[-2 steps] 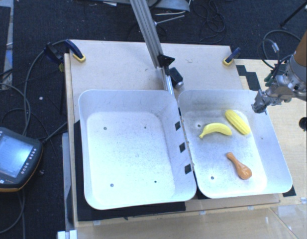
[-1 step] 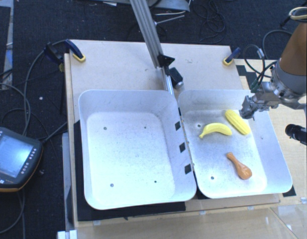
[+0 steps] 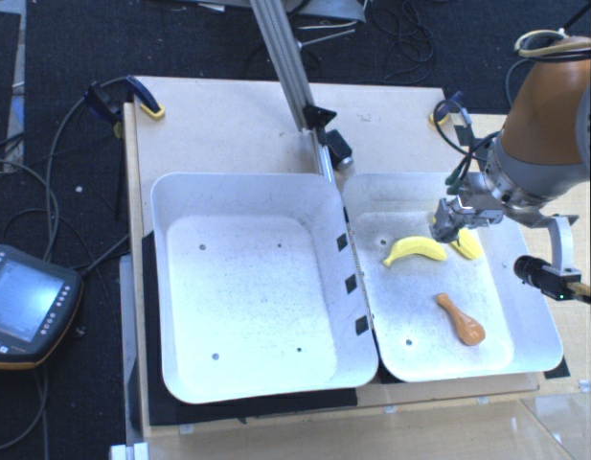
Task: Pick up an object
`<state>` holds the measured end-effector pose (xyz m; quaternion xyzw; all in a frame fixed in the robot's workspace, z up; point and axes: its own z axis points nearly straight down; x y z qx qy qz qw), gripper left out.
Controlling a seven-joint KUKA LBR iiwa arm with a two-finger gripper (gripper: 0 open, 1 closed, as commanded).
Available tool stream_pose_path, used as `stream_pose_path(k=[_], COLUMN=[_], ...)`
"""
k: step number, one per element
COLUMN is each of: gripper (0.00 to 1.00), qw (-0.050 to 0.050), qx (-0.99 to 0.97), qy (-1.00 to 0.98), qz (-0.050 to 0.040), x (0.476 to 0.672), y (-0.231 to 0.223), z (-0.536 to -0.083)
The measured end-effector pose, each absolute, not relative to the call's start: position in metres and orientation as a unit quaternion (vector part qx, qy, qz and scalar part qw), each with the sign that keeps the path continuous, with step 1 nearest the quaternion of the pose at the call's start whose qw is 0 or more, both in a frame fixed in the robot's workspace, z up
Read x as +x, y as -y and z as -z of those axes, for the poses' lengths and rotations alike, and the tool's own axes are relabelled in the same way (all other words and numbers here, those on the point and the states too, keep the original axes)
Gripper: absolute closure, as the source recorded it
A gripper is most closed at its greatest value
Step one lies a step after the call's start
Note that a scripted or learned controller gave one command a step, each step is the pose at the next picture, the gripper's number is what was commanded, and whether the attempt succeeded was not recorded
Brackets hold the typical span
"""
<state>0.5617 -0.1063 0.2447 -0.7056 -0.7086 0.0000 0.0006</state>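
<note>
White plastic, the left bin lies bare and wide, its raised rim meeting the right bin along a taped seam. Right of that seam a banana lies mid-floor. Beside it the gripper hangs; whether the jaws are spread I cannot tell. Beyond lie a yellow piece and an orange spoon. No writing is legible.

The claw hangs low in the right bin, just above a yellow banana, with an orange wooden spoon nearby.
</note>
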Motion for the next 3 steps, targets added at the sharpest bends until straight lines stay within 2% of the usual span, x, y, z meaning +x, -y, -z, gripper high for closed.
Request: stream_pose_path(k=[1, 3], gripper=[1.0, 1.0], qw=[0.001, 0.001], qx=[-0.705, -0.705], qy=[0.709, 0.709], qz=[-0.0002, 0.0002], x=[0.549, 0.538], y=[0.049, -0.056], z=[-0.235, -0.222])
